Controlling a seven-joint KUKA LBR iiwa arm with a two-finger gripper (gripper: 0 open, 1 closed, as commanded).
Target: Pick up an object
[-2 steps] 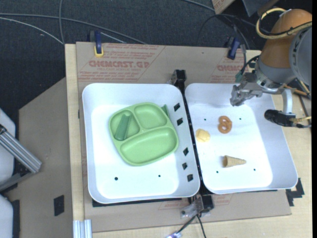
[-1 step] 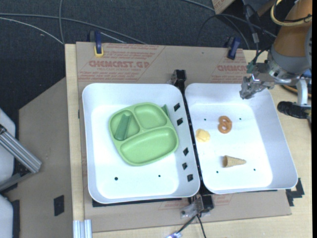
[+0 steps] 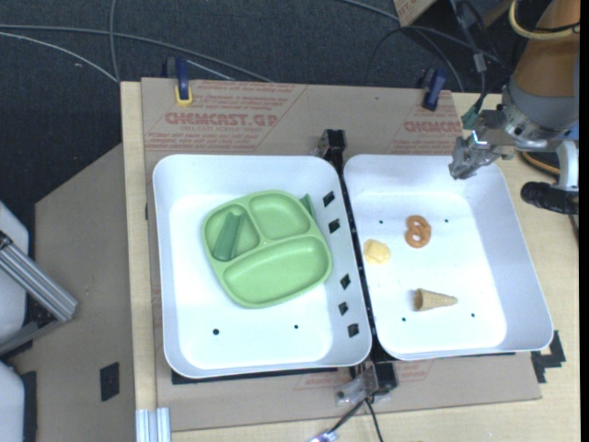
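Camera view: looking down at a slant on the bench (image 3: pixel 230 109), with two shallow white bins sitting side by side on it.

Left bin (image 3: pixel 184 330): holding a green divided tray (image 3: pixel 267 247), which is lying flat and a bit rotated. A darker green stick-shaped piece (image 3: pixel 226 235) is resting in the tray's upper left compartment. Honestly I'm not able to make out what that piece is.

Right bin (image 3: pixel 515 293): carrying three small things, all apart from each other.

Pretzel (image 3: pixel 418 231): an orange-brown ring, lying near the middle of the right bin, toward the far side.

Yellow lump (image 3: pixel 375 251): sitting just left of and below the pretzel, close to the bin's left wall.

Cone (image 3: pixel 433 299): a tan ice-cream-cone shape, lying on its side nearer the front of the bin, tip pointing right.

Arm (image 3: pixel 543 53): reaching in from the right, orange band showing above the grey wrist.

Gripper (image 3: pixel 465 166): hanging over the far right corner of the right bin, well apart from all three small things. Nothing is sitting between its fingers, but they're too dark and small here to say how wide they're standing, so I can't tell.

Clamps (image 3: pixel 183 79): blue ones are gripping the bench's far edge.
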